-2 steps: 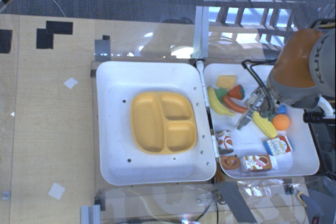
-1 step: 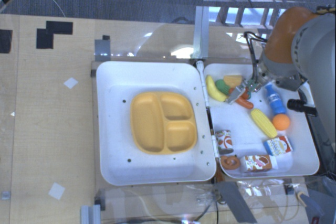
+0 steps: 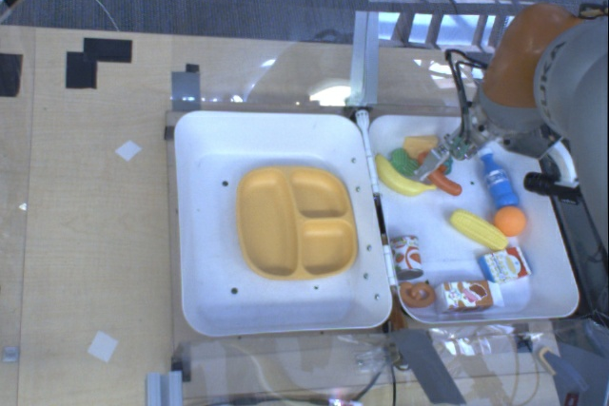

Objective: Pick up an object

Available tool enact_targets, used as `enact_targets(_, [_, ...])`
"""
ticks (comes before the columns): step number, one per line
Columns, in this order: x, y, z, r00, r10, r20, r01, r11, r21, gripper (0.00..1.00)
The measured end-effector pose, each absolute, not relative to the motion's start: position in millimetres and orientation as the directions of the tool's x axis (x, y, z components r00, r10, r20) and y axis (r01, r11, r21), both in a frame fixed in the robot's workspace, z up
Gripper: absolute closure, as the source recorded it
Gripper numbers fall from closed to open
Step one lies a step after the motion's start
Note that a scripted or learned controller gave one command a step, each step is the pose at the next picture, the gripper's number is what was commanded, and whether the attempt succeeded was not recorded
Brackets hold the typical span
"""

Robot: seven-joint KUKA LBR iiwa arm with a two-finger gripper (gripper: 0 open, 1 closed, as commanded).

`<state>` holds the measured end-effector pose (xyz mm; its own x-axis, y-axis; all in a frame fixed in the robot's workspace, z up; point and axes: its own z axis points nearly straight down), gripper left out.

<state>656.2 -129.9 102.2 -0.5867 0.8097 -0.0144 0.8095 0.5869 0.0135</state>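
Note:
My gripper (image 3: pixel 440 157) hangs low over the back left part of the right bin (image 3: pixel 561 299), reaching in from the right. Just under and beside it lie a green toy (image 3: pixel 403 162), a red chili-like piece (image 3: pixel 447 185), a yellow banana (image 3: pixel 403 181) and a yellow-orange piece (image 3: pixel 420 145). No object can be seen held by it. Further right lies a blue bottle (image 3: pixel 498 182) with an orange ball (image 3: pixel 511 221) next to it.
The right bin also holds a yellow corn cob (image 3: pixel 478 230), a small carton (image 3: pixel 504 264), a red-white can (image 3: pixel 406 254), a snack packet (image 3: pixel 465 296) and a round cookie (image 3: pixel 416 296). A yellow divided tray (image 3: pixel 296 222) lies in the left bin (image 3: pixel 205 299). A metal frame (image 3: pixel 365 52) stands behind the bins.

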Motion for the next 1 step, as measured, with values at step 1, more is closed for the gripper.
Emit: enact_targets(1, [668.0, -59.1, 188.8, -0.039, 0.999, 0.000, 0.999, 0.039, 0.011, 1.00])
